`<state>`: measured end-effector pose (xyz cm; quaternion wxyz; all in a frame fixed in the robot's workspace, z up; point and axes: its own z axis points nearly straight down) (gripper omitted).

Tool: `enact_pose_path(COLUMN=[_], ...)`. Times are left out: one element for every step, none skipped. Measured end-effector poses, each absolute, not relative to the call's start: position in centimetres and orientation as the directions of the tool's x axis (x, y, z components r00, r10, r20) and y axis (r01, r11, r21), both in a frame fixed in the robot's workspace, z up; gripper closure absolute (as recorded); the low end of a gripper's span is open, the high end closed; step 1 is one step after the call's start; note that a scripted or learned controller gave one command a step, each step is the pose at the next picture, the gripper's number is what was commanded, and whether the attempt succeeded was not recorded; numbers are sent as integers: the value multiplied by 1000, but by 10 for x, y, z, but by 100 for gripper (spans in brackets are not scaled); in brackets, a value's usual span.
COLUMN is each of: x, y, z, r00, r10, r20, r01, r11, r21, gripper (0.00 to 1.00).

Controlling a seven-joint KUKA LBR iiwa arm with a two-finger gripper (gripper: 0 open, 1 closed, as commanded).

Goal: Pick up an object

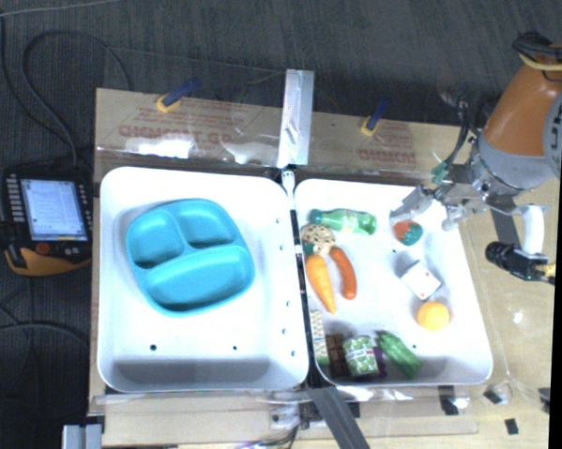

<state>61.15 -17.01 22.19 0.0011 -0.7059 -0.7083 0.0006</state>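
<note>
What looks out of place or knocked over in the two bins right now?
Nothing looks spilled or damaged. The green plastic bottle lies on its side in the right white bin, among loose toy foods, such as the orange carrot. The blue divided plate sits flat in the left white bin.

Single arm (524,110) entering from the 2 o'clock corner, its orange band uppermost and the grey wrist below it angled down toward 8 o'clock. The gripper (432,204) hangs low at the arm's tip, its two fingers (410,203) spread apart, nothing between them.
</note>
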Motion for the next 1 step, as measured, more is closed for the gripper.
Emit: enact_pose_path(x=[579], y=[-180], z=[144], r00=[-97], r10=[995], r20=[0], r01=[995], r11=[97], r21=[-3], gripper=[0])
